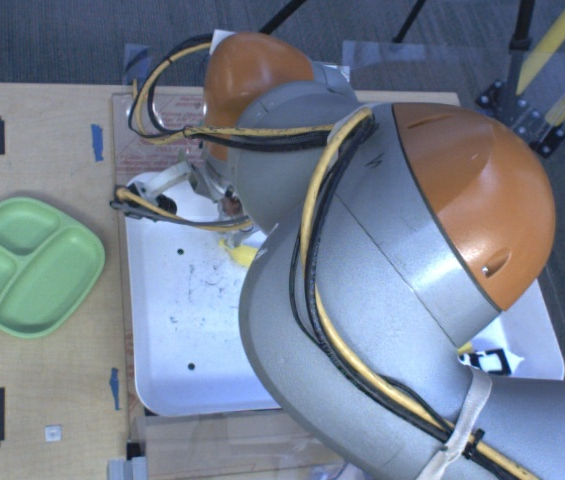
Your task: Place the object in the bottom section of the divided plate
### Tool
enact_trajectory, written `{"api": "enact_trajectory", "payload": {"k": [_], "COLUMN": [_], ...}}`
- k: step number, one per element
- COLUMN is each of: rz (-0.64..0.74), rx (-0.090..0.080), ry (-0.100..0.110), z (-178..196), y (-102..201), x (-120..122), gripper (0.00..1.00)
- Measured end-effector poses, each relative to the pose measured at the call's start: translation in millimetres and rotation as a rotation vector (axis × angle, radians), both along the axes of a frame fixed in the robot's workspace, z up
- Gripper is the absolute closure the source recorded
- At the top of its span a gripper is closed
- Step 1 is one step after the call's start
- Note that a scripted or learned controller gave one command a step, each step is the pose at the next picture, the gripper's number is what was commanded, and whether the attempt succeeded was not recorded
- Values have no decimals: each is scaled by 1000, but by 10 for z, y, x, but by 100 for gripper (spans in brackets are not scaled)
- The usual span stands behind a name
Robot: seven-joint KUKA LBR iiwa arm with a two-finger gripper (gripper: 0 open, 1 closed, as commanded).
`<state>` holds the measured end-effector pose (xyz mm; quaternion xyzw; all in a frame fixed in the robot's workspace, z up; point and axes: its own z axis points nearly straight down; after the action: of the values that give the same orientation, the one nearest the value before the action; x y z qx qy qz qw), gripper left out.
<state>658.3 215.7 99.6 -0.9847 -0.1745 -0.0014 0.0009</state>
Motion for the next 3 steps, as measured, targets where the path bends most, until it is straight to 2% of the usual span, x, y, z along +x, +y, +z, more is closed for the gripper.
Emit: {"api": "enact_trajectory", "payload": {"k": [1,2,3], "rz": [-153,-153,-153], "rx": [3,-1,-1], "ry": [-14,1,5], "z": [-40,445,540], "y": [75,73,76], "x": [39,29,-169], "gripper": [100,100,100]}}
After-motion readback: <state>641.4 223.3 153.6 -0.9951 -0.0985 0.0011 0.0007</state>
